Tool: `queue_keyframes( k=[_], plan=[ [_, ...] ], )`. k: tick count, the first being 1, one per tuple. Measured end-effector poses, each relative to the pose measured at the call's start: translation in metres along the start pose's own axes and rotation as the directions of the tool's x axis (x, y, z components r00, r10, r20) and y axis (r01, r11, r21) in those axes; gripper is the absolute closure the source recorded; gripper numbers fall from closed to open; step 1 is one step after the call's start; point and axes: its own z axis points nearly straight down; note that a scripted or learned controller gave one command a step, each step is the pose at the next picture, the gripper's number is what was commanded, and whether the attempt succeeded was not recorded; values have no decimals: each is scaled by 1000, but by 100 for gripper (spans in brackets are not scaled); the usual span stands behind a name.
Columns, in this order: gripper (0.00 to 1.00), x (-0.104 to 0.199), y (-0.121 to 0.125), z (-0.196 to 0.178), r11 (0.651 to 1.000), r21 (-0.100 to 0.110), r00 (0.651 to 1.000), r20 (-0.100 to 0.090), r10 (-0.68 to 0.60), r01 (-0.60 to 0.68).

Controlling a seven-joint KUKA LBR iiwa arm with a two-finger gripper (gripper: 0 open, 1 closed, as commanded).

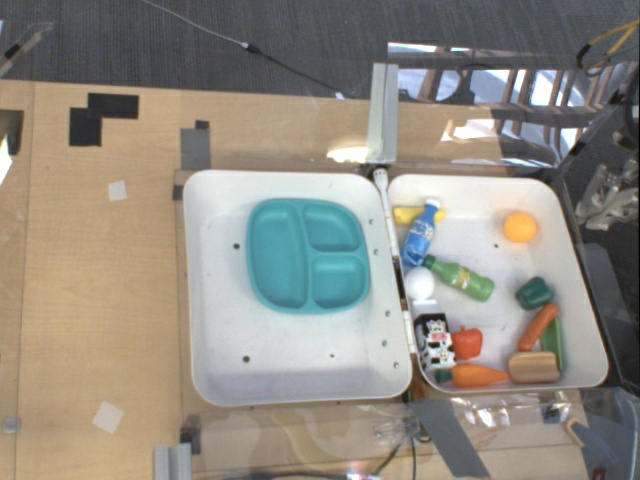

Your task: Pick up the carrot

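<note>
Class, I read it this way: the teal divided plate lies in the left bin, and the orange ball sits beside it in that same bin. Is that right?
Not quite. The camera view shows the teal divided plate in the left bin, but the orange ball is not beside it: it sits in the right bin, near the far right corner, among the other toy foods.

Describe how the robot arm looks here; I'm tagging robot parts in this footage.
The arm at the right edge is a dark grey-black bulk with a pale grey metal assembly at its lower end. A yellow cable loops above it. Markings are too blurred.
</note>
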Motion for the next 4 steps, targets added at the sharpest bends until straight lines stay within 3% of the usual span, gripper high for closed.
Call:
queue_keyframes(
  k=[1,2,3,4],
  plan=[
    [100,-30,-48,-117,950,10,950,1,-312,312],
    [100,-13,-21,13,786,-5,786,3,-619,619],
    [100,-63,-68,-13,587,4,587,0,-810,810],
    [100,-55,-72,-146,237,7,237,-10,-971,971]
  ],
)
